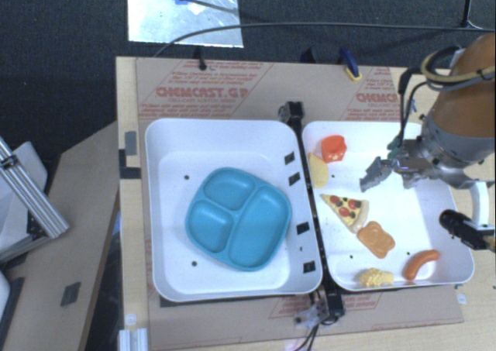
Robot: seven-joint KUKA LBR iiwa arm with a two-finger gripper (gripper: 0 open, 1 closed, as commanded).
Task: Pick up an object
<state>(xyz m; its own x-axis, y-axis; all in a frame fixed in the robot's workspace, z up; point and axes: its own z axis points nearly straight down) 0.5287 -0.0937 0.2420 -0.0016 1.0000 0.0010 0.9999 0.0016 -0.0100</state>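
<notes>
The right bin [453, 268] holds several toy foods: a red-orange block [333, 148] at the back left, a yellow wedge [317, 170] against the left wall, a pizza slice [346, 208], an orange bread-like piece [377, 239], a sausage [420, 264] and a yellow corn piece [375, 277] at the front. My gripper [374, 177] hangs over the middle of this bin, right of the pizza slice and the red-orange block. Nothing shows between its fingers.
The left bin [167, 187] holds a blue divided plate [238, 218]. A black clamp bar [306, 210] runs between the bins. The grey arm with its orange band [465, 101] comes in from the right, above the right bin's far corner.
</notes>
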